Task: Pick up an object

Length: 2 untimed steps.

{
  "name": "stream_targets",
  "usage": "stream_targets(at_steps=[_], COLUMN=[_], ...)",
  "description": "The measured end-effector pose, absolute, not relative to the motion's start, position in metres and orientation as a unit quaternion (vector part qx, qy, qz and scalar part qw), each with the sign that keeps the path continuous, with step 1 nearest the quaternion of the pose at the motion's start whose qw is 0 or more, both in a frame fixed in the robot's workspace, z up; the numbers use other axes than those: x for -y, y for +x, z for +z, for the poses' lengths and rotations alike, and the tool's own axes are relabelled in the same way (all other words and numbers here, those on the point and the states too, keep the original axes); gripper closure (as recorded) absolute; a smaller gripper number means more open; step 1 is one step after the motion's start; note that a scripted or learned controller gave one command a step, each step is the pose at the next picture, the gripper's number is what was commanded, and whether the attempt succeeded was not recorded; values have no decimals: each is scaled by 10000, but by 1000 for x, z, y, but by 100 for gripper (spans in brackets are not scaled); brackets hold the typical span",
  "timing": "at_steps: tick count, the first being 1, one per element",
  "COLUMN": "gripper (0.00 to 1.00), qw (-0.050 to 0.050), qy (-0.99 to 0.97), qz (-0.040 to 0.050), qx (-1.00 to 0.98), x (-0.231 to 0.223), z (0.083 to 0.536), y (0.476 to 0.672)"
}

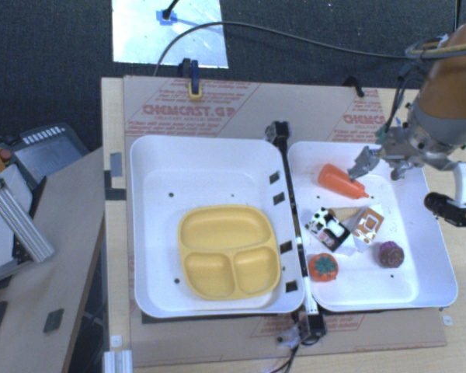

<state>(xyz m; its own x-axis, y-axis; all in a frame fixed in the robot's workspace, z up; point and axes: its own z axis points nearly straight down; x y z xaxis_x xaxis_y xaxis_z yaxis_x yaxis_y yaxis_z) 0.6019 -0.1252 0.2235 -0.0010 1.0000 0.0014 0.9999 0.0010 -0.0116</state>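
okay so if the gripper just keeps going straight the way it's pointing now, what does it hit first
Most likely the orange carrot-shaped toy. The gripper points down and toward the left in the right bin, and the toy lies just past its tip. Height above the toy is hard to judge from this slanted view.

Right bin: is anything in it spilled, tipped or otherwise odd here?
Nothing looks spilled or damaged. The right bin holds a loose scatter: an orange carrot toy lying on its side, a black-and-white toy, a gingerbread-house toy, a purple ball and a tomato-like toy. The end effector hovers by the carrot.
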Motion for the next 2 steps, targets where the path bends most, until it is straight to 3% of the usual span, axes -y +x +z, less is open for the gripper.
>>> stream_targets(at_steps=[1, 2], gripper=[0, 0], qw=[-5, 2], qy=[-7059, -7062], qz=[-4, 3], qx=[7083, 7080], x=[125, 119], z=[231, 188], y=[604, 603])
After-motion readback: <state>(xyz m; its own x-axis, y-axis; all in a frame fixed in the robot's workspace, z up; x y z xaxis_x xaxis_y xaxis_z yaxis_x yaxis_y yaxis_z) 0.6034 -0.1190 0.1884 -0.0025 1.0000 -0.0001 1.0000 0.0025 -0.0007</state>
